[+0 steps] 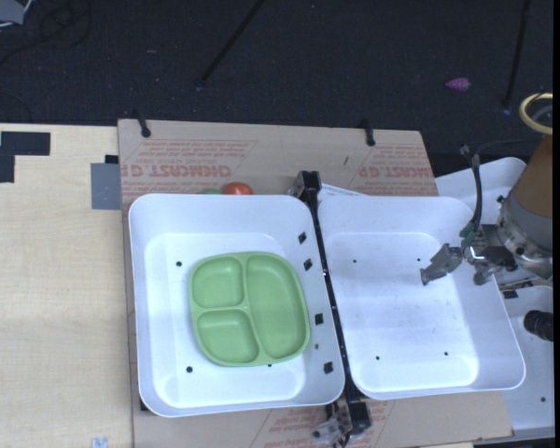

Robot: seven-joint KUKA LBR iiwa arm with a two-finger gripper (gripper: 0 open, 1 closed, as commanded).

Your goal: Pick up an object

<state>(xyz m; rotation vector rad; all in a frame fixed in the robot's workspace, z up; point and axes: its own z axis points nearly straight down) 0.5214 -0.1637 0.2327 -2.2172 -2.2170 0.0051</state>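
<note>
A light green plate [249,307] with three compartments lies flat in the left bin [159,250], slightly right of its middle. My gripper [463,267] hangs over the right side of the right bin [401,362], far from the plate. It is open with nothing between its fingers; one grey finger [439,264] points left over the bare white floor. The arm's orange band [544,180] shows at the right edge.
A small red thing [236,189] and a bit of green [210,191] sit just behind the left bin's far rim, outside it. A black divider [322,287] with clips runs between the bins. Cardboard [261,161] lies under both.
</note>
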